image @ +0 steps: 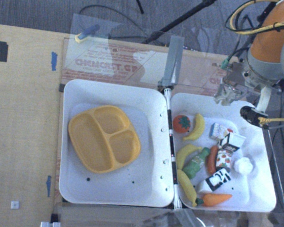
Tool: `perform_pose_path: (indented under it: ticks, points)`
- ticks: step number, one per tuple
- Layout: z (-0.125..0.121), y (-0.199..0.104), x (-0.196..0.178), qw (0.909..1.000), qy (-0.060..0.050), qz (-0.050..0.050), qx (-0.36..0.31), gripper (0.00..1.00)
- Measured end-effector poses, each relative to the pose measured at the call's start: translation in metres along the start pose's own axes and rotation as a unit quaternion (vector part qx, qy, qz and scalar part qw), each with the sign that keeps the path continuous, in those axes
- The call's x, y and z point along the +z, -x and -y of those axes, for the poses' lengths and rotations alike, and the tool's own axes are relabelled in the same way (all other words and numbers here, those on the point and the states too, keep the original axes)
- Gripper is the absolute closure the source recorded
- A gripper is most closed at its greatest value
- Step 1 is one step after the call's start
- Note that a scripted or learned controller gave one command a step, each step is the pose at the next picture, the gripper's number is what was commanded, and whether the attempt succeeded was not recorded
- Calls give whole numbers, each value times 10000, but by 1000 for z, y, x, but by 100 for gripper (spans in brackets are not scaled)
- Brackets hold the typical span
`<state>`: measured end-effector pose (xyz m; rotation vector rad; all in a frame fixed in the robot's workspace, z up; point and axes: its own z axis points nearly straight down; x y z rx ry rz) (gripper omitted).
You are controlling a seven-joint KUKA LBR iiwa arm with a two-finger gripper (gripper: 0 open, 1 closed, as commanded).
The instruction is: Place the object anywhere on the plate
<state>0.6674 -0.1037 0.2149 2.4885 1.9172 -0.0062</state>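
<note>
The yellow divided plate point(104, 138) lies in the left bin point(68, 178), and everything else sits to its right. Just across the divider, in the right bin point(265, 193), a red tomato point(182, 123) lies nearest the plate, with a banana point(197, 127) touching it. Below them are a second banana point(185, 154), a green bottle point(195, 163) and a third banana point(187, 187). Farther from the plate lie a carrot point(216, 199), small cartons and a white ball point(243, 166). The gripper point(227, 95) hangs above the right bin's far rim, well apart from the plate.

Matt yellow plastic plate point(103, 139) — smooth white bins point(77, 98)
</note>
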Motion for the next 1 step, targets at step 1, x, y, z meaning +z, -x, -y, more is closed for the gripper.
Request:
perform_pose_path:
  ticks: [1]
  points:
    - [0, 0, 0, 10000, 0, -1, 1, 0]
